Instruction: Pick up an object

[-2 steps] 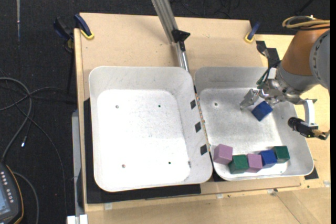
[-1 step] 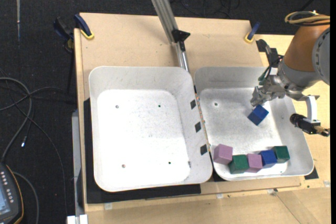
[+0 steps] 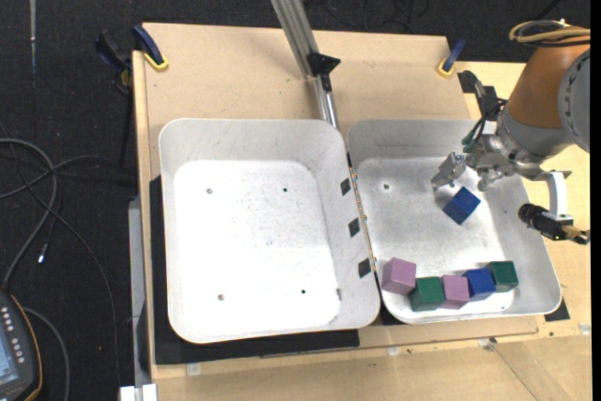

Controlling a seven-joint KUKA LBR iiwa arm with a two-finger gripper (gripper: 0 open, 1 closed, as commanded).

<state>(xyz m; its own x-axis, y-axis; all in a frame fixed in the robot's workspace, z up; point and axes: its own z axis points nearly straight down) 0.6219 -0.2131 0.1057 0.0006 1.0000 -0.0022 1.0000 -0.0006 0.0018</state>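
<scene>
The gripper (image 3: 457, 176) hangs over the right white bin (image 3: 413, 150), near the bench's right edge; a tilted blue cube (image 3: 461, 206) sits just under it; whether the fingers are wide or narrow I cannot tell; the pick seems not yet finished.

A small blue cube (image 3: 461, 205) sits tilted on one corner in the right white bin (image 3: 404, 155), toward the table's far right. Along that bin's near edge runs a row of cubes: purple (image 3: 399, 274), green (image 3: 428, 292), purple (image 3: 455, 288), blue (image 3: 481, 281), green (image 3: 504, 274).
</scene>
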